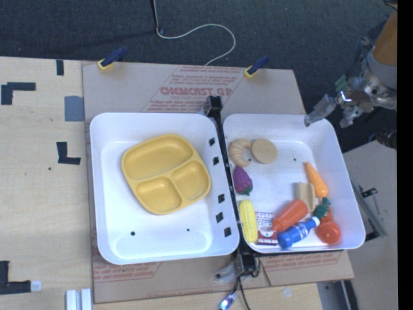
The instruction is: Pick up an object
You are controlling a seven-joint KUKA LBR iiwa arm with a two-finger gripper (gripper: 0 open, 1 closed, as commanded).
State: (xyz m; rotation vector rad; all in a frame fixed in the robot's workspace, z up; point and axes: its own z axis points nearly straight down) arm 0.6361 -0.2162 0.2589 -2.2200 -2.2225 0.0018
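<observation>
The right bin (pixel 335 147) holds several toy foods: a croissant (pixel 240 151), a round tan cookie (pixel 264 150), a purple fruit (pixel 242 181), a corn cob (pixel 247 219), a small carrot (pixel 316 179), a larger orange carrot (pixel 290 214), a blue bottle (pixel 297 233), a red tomato (pixel 328 232) and a tan block (pixel 304 194). My gripper (pixel 332 112) hovers above the bin's far right corner. It is open, with nothing between its fingers and no contact with any object.
The left bin (pixel 110 173) holds a yellow divided plate (pixel 166 172). A black divider (pixel 222 173) runs between the bins. Cardboard (pixel 187 89) with two clamps lies under them. A white cable (pixel 193 31) loops at the back.
</observation>
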